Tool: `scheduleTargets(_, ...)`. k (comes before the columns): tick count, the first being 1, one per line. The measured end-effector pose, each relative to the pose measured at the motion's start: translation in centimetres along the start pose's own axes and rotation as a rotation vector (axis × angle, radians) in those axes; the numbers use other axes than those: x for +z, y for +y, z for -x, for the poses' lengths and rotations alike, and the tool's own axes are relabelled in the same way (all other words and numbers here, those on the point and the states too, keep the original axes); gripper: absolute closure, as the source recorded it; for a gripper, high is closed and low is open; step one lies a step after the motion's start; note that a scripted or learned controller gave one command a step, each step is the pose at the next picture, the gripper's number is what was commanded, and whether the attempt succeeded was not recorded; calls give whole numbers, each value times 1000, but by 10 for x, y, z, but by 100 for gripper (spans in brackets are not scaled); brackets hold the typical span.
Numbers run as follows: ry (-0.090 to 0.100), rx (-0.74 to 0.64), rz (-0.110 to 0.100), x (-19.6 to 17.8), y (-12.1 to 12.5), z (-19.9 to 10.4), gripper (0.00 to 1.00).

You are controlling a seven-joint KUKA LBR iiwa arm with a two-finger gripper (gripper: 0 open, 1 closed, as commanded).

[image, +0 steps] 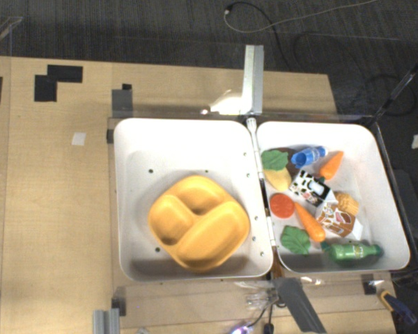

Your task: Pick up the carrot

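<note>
The carrot [310, 223] lies in the right bin [383, 162], just below the red disc [282, 205] and touching the printed snack packet [334, 218]. I cannot tell the end effector's state.

A good approach, I judge, is from straight above, closing across the carrot's narrow width, clear of the packet.

Counts: two bins, two orange carrot-like pieces, one green bottle [352, 252], one yellow divided dish [198, 221].

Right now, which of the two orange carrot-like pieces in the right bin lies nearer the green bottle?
The lower carrot, slanting just above the green bottle. The other orange piece sits near the bin's far edge beside the blue cup.
</note>
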State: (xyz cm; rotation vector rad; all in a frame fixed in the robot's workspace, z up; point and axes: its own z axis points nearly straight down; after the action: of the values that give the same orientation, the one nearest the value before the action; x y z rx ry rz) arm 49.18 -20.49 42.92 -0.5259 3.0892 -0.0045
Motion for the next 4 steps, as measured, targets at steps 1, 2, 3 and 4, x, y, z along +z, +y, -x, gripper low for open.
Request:
scheduleTargets(1,0,0,0,0,0,0,0)
scheduleTargets(2,-1,-487,0,-7,-7,22,0)
scheduleTargets(3,-1,-487,0,-7,-7,22,0)
scheduleTargets(4,-1,-487,0,-7,-7,22,0)
